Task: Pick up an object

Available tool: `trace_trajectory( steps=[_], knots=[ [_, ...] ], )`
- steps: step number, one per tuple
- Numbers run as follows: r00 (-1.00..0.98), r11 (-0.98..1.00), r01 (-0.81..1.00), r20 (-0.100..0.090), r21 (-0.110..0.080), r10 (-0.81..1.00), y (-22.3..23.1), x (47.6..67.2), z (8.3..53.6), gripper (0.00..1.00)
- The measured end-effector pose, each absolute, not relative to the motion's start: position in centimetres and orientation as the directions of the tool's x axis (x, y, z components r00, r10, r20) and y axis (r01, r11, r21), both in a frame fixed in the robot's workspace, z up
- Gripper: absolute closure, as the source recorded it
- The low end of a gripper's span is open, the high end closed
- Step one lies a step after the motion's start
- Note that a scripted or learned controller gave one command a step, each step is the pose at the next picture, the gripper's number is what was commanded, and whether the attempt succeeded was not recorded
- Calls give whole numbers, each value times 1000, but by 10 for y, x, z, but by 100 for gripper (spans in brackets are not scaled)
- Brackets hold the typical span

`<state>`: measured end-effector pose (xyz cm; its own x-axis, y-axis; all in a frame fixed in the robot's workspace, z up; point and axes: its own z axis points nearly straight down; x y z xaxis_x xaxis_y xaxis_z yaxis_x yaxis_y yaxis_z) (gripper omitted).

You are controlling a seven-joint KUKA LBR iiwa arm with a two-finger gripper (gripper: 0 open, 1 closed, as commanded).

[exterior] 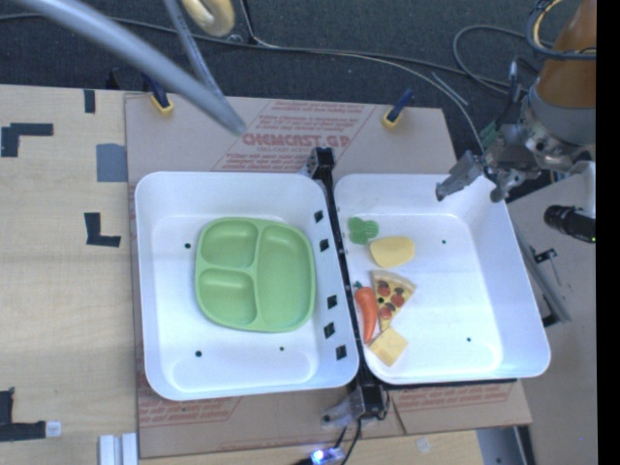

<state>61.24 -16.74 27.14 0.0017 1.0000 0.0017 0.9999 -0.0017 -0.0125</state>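
- I see my end effector point(472, 175) over the far edge of the right bin point(504, 289); I cannot tell its state.
- Toy foods sit at that bin's left side: pizza slice point(392, 292), carrot point(366, 314).
- A green plate point(256, 274) fills the left bin point(165, 289).

One camera hangs high above the counter point(58, 260) and looks down at a slant. It does not sit close: both white bins fit in the picture with room around them. The left bin point(155, 289) and the right bin point(504, 298) lie side by side in the middle. The far edge of the counter runs near the top, with dark floor point(387, 27) and cables past it. The arm point(567, 76) comes in from the right side.
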Motion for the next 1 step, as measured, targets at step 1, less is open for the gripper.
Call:
trace_trajectory(
  steps=[1],
  knots=[
    [-1,1,1000,-1,-1,1000,-167,614,278,0]
  ],
)
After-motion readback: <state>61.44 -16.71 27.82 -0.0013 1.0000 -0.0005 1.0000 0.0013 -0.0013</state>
